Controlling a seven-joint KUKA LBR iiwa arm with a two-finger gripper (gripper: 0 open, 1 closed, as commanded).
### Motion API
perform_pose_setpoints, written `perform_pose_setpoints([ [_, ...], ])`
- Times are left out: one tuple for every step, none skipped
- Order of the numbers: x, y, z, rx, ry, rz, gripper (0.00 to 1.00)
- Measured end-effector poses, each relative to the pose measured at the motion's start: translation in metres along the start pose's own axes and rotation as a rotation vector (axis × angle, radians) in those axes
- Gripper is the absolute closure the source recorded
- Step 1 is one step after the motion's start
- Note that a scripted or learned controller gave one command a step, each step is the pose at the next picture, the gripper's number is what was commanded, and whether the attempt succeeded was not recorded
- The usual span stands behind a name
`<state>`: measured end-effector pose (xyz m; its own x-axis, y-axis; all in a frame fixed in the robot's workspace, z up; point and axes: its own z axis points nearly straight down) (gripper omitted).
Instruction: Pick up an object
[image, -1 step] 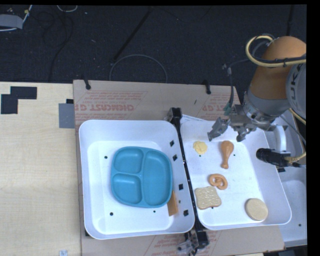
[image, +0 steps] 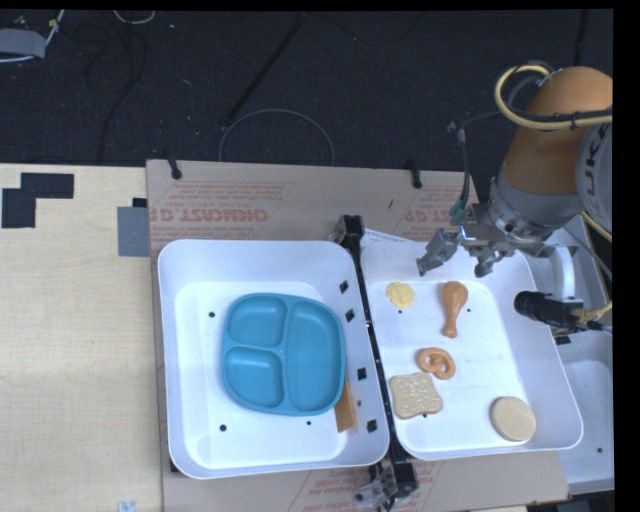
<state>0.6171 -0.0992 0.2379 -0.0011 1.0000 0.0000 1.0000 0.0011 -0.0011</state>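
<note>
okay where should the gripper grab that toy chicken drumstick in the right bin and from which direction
Probably the drumstick is best taken from straight above, the gripper closing across the thin bone end near the pretzel. It lies flat, pointing along the bin, with free floor on both sides; the rounded meaty top looks likelier to slip.

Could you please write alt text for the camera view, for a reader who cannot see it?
A grey arm's open two-finger gripper hovers above the right shallow white bin, which holds a toy chicken drumstick, small yellow piece, brown pretzel, square cracker and round beige biscuit. The left shallow white bin holds a blue divided plastic plate.
</note>
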Motion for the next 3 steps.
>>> perform_pose_setpoints([
  [0.008,-0.007,0.054,0.008,0.001,0.003,0.00],
  [0.007,-0.013,0.118,0.009,0.001,0.001,0.00],
  [0.008,-0.014,0.153,0.006,0.001,0.002,0.00],
])
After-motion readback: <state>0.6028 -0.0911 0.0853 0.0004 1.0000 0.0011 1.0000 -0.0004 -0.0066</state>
